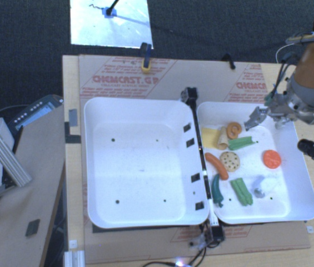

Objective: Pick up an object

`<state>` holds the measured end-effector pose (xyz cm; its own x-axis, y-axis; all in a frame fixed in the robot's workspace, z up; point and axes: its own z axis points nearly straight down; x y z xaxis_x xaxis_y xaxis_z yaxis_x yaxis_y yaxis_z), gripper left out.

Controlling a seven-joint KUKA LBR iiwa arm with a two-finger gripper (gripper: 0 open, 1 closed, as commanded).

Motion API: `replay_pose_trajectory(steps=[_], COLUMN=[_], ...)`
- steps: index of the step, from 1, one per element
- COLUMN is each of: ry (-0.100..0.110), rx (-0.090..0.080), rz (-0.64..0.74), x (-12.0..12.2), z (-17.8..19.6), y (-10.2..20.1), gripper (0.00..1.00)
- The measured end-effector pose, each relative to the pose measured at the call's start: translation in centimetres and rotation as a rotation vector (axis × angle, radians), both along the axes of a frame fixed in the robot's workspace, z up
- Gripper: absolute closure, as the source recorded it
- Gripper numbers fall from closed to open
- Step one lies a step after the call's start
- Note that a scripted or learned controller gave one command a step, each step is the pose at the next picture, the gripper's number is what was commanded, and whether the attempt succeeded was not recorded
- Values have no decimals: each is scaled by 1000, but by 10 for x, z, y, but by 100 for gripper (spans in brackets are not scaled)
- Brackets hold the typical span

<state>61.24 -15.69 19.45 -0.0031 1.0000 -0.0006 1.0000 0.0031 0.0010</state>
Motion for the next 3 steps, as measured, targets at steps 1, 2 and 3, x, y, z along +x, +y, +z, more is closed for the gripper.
replay_pose_trajectory(steps=[1, 2, 3], ry=[2, 35, 30], rx=[5, -7, -6], rz=[-5, 12, 1], x=[-51, 51, 51], z=[-113, -111, -111], y=[3, 61, 66], gripper=[0, 0, 0])
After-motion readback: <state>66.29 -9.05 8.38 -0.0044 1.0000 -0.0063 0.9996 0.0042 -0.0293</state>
